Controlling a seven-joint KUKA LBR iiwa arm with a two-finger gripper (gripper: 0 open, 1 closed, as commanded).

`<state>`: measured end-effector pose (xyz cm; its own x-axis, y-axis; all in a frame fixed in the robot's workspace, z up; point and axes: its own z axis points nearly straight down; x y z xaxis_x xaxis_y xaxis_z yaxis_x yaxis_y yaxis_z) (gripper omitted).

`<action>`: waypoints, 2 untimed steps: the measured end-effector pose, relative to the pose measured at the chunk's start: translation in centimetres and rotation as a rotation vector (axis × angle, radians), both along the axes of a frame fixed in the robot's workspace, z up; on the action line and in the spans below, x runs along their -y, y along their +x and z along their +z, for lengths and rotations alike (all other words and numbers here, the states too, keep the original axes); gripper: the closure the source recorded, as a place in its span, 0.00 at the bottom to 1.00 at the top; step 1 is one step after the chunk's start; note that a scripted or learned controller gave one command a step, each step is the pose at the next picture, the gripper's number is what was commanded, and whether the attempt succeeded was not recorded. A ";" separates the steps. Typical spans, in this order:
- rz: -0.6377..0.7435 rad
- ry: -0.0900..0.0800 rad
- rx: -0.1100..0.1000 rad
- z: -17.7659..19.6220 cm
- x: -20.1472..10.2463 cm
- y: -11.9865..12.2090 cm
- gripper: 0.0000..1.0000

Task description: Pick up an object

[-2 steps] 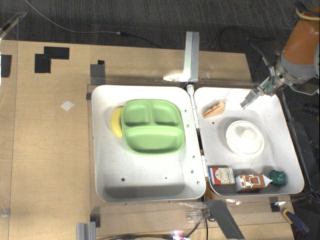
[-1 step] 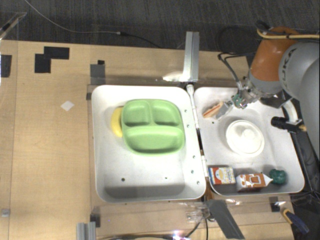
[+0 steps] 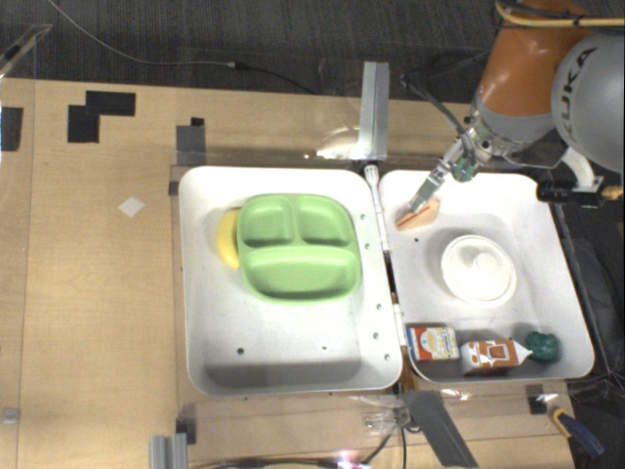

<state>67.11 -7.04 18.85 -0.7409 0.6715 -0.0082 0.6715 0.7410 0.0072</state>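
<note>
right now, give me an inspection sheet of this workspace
surface: wooden bench bearing two shallow white bins, left bin and right bin
job's things: left bin holds a green divided tray with a yellow object partly under its left edge; right bin holds a small orange piece, a white round lid, a small carton, a brown carton and a green object
clutter: black marks on the bench
claw: claw low over the orange piece, at the right bin's upper left
cables: thin cable on the dark floor
surroundings: dark carpet behind the bench
</note>
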 end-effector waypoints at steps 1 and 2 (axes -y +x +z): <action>-0.117 0.001 -0.001 -10.1 1.7 -3.4 0.00; -0.116 0.001 0.010 -8.6 1.7 -3.1 1.00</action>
<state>64.04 -8.71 10.21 -0.6584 0.7525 -0.0148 0.7523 0.6586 0.0153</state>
